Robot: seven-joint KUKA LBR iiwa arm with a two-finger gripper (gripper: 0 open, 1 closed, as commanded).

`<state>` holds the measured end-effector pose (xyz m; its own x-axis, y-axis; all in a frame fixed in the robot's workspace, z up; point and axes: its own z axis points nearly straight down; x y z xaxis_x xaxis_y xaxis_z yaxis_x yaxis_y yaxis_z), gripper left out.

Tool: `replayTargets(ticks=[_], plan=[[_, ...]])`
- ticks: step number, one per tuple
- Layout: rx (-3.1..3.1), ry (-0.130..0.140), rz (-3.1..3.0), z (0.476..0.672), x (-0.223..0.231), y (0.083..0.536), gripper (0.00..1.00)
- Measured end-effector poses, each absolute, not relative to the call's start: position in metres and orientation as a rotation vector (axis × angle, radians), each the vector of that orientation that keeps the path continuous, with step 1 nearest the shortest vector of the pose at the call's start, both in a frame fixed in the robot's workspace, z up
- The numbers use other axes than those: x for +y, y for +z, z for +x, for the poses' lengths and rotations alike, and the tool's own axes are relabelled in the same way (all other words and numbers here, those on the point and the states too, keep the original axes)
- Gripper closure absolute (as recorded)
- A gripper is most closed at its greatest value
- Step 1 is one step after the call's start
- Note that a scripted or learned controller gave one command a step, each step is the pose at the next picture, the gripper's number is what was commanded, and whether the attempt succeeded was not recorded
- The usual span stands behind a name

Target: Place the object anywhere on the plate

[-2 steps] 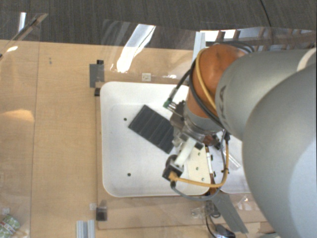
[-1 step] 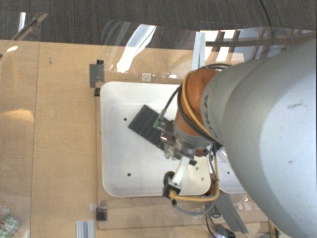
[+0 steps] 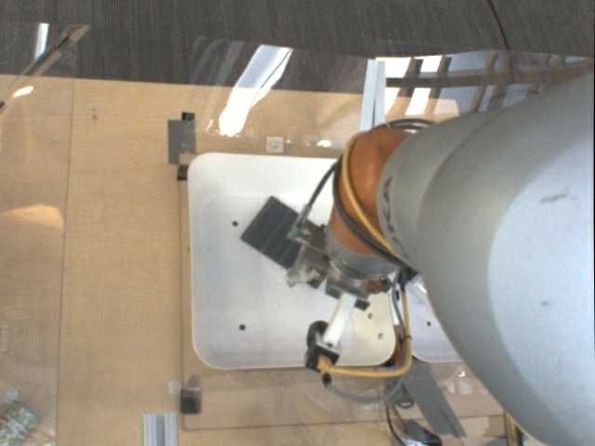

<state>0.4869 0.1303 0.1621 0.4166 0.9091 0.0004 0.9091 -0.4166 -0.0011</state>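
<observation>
The arm (image 3: 483, 249) is hovering over the left bin (image 3: 214, 333), jaws hidden so their state cannot be told, beside a dark flat slab (image 3: 268, 229), probably light, stiff and best pinched across its edges.

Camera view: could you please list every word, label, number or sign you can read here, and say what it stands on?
None can be read.
A small pale tag on the bench behind the left bin is too small and blurred to make out.
</observation>
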Motion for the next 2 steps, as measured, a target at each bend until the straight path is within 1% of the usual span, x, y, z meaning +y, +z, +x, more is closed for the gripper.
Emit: replayTargets(ticks=[2], plan=[[-1.696, 0.000, -2.643, 0.4869, 0.1303, 0.1622, 0.00]])
